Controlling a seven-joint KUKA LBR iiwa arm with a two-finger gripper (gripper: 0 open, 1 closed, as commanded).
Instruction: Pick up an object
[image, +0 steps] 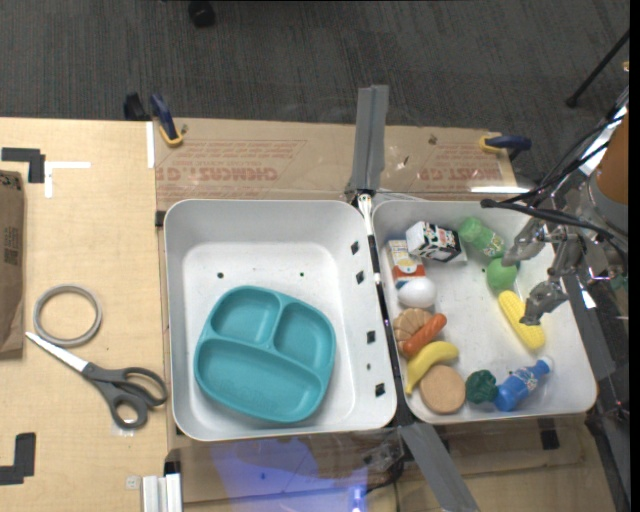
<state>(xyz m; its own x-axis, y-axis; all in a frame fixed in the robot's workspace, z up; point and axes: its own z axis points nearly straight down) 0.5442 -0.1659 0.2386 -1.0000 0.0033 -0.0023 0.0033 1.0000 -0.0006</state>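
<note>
On the bench (80, 200) sit two shallow white bins side by side. Largest, the left bin (260, 225) holds a teal divided plate (264, 352) with three compartments. Next, the right bin (570, 385) holds toy food: a yellow corn cob (522, 320), a banana (430, 362), a round tan cookie (442, 390), a blue bottle (520, 385), a green pear (501, 274), broccoli (481, 386), a white egg (417, 292) and a small black-and-white carton (432, 240). Mirrored lettering on the cardboard (260, 168) behind is too unclear to read. At the bin's right, the end effector (545, 275) hangs over the corn with fingers spread, gripping nothing. Scissors (105, 378) and a tape roll (67, 315) lie left.
</note>
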